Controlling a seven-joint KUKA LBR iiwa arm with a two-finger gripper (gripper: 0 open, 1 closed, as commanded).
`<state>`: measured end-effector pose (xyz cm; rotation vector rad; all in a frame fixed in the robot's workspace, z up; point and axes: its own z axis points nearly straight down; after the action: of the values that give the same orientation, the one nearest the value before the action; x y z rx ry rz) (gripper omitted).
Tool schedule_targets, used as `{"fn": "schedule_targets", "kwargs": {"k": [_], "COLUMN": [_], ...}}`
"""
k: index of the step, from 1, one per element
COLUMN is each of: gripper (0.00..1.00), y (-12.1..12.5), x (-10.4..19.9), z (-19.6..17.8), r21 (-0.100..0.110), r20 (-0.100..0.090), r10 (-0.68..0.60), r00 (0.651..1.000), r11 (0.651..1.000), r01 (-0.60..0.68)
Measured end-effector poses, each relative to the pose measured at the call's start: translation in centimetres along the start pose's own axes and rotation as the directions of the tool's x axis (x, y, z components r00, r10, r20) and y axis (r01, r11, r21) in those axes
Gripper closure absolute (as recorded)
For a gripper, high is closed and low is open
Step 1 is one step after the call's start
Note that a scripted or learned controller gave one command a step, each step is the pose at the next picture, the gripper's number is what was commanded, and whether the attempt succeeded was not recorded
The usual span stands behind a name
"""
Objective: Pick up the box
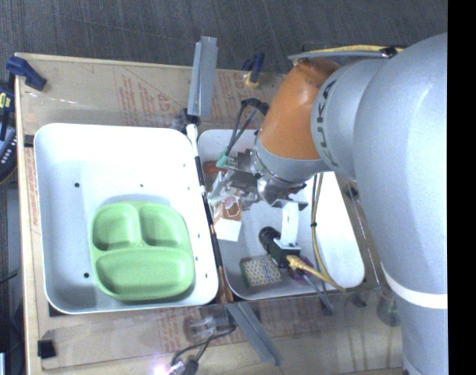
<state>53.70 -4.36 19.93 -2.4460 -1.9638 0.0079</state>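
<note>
My gripper hangs low in the right bin by the small box; jaw state I cannot tell. The green tray sits apart in the left bin.

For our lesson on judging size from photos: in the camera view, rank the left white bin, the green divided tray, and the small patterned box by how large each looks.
1. Left white bin, largest.
2. Green divided tray, lying inside that bin.
3. Small patterned box, in the right bin, clearly smallest.
</note>
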Motion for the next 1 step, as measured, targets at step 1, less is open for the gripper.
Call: {"fn": "schedule_targets", "kwargs": {"k": [1], "gripper": [1.0], "y": [3.96], "x": [-7.86], "z": [-11.54], "r21": [-0.006], "r20": [0.0], "r10": [-0.175], "r00": [0.985], "r11": [0.985], "r01": [0.175]}}
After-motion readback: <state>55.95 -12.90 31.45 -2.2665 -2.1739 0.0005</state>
